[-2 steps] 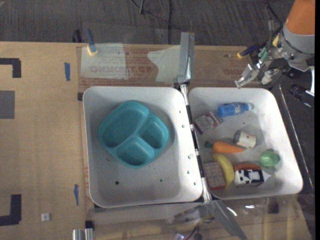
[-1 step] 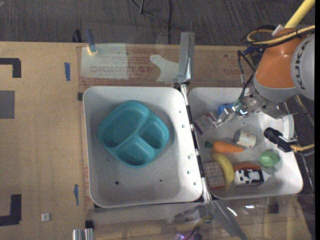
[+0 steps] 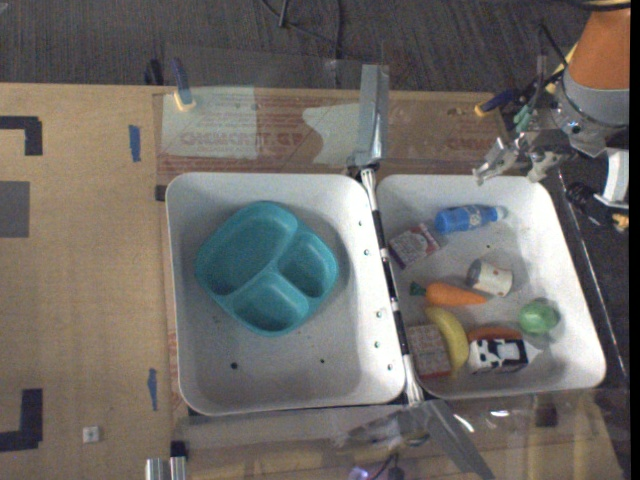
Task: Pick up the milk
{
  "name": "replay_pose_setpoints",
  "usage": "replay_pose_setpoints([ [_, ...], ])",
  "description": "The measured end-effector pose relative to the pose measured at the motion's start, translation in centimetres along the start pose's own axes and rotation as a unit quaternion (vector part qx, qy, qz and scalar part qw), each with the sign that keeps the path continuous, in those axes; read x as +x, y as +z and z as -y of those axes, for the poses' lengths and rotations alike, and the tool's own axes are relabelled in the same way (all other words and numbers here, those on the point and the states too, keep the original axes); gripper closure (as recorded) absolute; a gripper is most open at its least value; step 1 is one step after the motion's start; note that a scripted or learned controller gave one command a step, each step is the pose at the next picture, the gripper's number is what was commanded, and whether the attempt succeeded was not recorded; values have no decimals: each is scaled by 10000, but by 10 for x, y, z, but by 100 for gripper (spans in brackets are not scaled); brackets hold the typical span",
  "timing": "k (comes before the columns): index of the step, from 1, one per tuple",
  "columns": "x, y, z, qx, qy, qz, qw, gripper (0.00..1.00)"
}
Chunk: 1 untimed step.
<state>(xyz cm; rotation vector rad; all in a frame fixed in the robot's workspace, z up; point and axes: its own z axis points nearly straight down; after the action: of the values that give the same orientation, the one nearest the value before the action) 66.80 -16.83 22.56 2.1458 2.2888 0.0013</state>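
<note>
Zero progress on the actual grab so far, as far as I can judge. My pincer [image 3: 515, 158] is hanging over the back rim of the right bin [image 3: 570, 258], nothing between the prongs, though whether they're spread or closed I can't tell from up here. The milk carton [image 3: 497, 354], the little cow-spotted one, is lying on its side near the front wall, well apart from me, just beside the banana [image 3: 450, 336]. Its long axis runs roughly left-right across the view; which end is the top, can't say. Whole reach, descent and grip are left.
</note>
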Motion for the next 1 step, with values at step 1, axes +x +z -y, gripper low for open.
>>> replay_pose_setpoints([
  [1, 0, 0, 0, 1, -1, -1, 10000, 0],
])
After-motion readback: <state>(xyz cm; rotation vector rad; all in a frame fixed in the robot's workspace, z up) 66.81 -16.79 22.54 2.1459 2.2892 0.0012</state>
